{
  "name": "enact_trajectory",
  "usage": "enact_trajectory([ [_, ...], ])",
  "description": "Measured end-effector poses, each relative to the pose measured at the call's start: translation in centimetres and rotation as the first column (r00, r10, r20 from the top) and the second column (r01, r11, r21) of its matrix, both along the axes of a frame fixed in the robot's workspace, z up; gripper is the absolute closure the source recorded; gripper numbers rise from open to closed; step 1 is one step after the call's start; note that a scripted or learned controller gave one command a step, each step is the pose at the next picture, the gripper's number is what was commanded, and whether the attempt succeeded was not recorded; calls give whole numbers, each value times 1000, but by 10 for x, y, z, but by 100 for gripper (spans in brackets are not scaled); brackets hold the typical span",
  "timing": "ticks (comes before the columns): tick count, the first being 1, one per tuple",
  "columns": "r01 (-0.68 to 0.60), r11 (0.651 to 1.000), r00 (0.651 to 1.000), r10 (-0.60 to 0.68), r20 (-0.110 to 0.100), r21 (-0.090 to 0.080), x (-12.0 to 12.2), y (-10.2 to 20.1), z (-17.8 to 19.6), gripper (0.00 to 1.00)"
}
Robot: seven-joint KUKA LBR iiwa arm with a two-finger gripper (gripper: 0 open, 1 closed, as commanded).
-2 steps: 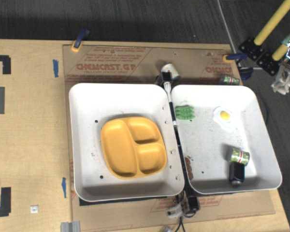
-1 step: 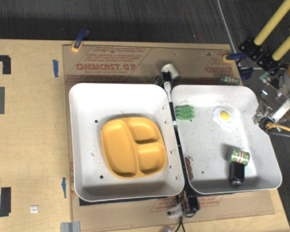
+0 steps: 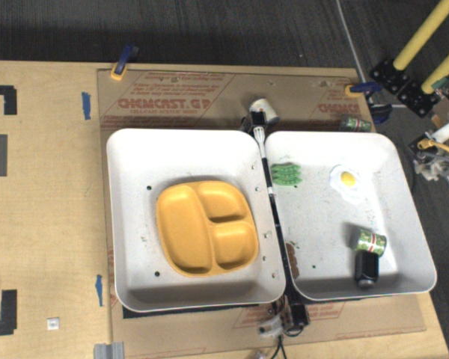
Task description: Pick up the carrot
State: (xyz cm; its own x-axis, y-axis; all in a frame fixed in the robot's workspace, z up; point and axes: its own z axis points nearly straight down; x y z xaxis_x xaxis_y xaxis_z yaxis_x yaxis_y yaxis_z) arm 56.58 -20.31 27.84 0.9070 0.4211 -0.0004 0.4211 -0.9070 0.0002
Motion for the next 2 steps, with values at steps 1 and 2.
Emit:
enact_trajectory([
  [1,194,981,981,-194,0,0,10,-20,51,100],
  [2,143,990,990,-143,-4,3,-28,87,-34,100],
])
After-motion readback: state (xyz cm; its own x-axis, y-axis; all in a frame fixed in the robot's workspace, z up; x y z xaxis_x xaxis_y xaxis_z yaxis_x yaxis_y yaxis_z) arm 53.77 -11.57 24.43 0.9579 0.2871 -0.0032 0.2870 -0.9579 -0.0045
